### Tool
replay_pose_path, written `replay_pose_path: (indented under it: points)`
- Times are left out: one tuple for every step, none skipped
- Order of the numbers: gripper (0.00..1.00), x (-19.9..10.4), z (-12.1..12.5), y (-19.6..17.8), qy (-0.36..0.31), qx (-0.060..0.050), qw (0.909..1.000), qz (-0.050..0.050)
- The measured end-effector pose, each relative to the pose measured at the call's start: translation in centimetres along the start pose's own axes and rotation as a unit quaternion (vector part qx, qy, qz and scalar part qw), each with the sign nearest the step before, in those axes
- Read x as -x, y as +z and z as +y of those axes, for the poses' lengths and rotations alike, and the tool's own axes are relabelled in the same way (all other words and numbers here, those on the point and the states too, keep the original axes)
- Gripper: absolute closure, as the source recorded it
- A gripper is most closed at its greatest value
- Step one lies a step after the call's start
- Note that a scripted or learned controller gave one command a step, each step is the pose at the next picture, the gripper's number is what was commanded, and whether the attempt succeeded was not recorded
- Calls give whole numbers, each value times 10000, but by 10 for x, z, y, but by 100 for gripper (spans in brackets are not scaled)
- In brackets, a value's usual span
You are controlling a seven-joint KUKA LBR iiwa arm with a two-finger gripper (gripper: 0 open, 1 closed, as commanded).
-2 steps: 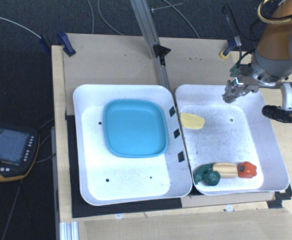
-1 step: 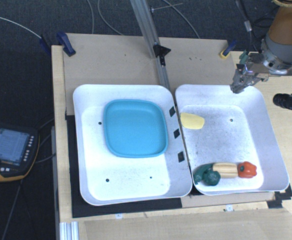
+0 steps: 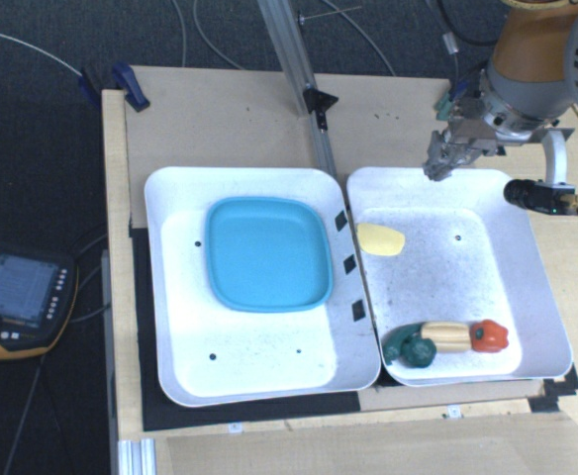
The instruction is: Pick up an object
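Gripper [image 3: 437, 169] hangs over the far rim of the right bin [image 3: 527, 265], near its back edge; whether it is released or clenched cannot be told from this slant. Nothing shows in its grasp. A yellow piece [image 3: 380, 239] lies on the bin floor by the left wall, near the gripper but apart from it. Well away, along the near wall, sit a green vegetable [image 3: 411, 348], a tan roll [image 3: 445, 336] and a red tomato [image 3: 488, 335], touching in a row. A blue plate [image 3: 269, 253] rests in the left bin [image 3: 175, 295].
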State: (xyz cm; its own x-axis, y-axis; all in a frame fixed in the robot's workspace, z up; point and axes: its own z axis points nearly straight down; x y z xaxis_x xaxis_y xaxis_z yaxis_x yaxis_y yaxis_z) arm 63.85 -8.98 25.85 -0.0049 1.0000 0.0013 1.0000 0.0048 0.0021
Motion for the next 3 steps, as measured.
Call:
replay_pose_path:
  points:
    - [100, -61, 1, -3, -3, -6, 10000, 2]
    - [100, -113, -2, -8, 0, -5, 10000, 1]
    - [100, -162, -6, -9, 2, -8, 10000, 1]
